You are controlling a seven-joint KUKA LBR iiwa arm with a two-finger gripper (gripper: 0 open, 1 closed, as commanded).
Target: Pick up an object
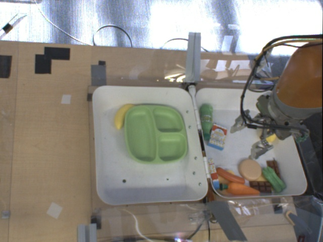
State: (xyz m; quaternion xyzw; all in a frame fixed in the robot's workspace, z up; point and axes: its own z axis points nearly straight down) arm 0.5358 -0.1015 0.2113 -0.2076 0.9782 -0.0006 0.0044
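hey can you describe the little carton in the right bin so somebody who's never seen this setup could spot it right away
Start at the right-hand white bin, the one the claw hangs over. Along its left wall lies a green bottle, and the small carton lies just to the right of the bottle's lower end. It is the boxy white, red and blue item there; its neighbours are plain-coloured toy foods.
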